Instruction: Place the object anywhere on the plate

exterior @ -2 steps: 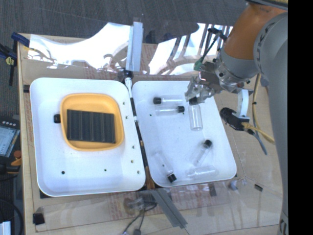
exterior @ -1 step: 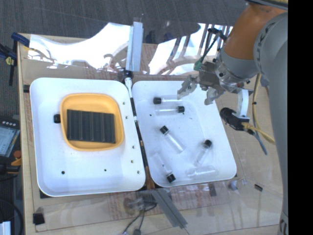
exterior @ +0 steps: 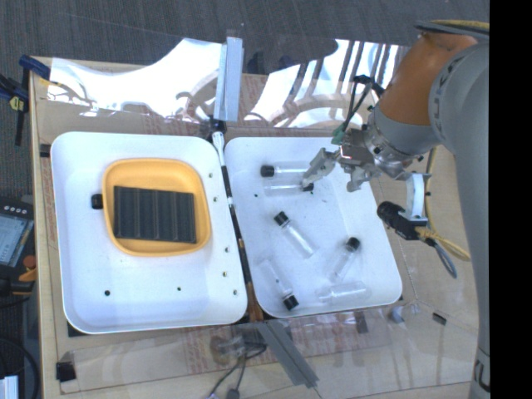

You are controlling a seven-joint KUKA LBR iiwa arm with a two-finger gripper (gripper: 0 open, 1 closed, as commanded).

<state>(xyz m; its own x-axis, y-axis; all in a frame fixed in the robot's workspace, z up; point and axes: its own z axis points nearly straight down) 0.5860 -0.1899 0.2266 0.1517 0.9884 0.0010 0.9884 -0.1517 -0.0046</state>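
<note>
The clear, slender glass vial with a black cap (exterior: 281, 173) that lies nearest the arm rests on its side in the upper part of the right shallow white bin (exterior: 374, 277), cap toward the bin's left wall, just beside the tip of the left finger. The two-finger gripper (exterior: 338, 173) hangs over that corner with its fingers (exterior: 316, 169) spread wide and nothing between them, so nothing is held yet. The vial is round, smooth and see-through, and I judge it likely to roll or squirt sideways if one finger touches before the other, or to slip out of a shallow pinch. Three more capped vials lie in the same bin: one near the middle (exterior: 293, 233), one at the lower right (exterior: 343, 256) and one by the lower edge (exterior: 279, 288), none close enough to be knocked here. The target, a yellow rounded plate (exterior: 154, 175) carrying a dark ribbed insert (exterior: 158, 213), sits in the left white bin (exterior: 75, 298); a vial dropped on those ridges or on the plate's sloped rim could roll off. The glossy tabletop (exterior: 432, 339) and crinkled foil (exterior: 125, 86) behind add glare.
</note>
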